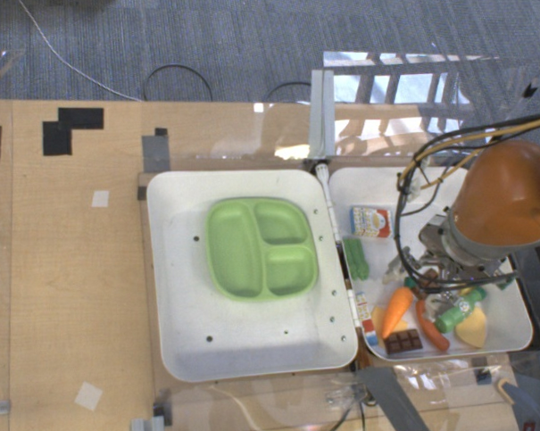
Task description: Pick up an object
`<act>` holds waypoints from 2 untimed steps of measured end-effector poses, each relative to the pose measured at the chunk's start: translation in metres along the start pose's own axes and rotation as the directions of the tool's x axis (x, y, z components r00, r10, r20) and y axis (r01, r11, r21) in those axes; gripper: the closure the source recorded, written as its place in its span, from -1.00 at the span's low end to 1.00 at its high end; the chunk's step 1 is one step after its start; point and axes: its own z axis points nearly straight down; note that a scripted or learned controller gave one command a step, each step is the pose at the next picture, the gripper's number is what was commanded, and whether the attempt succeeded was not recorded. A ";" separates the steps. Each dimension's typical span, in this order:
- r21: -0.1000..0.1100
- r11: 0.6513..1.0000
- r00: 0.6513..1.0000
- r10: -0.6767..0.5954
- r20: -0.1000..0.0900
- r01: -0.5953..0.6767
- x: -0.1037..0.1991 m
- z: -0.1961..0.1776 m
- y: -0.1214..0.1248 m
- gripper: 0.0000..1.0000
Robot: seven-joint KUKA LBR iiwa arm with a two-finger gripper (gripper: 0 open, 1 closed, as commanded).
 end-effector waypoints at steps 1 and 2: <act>0.005 0.998 0.998 0.056 0.005 -0.056 0.008 0.017 0.021 -1.00; 0.004 0.998 0.998 -0.057 0.001 0.057 -0.022 0.018 0.027 -1.00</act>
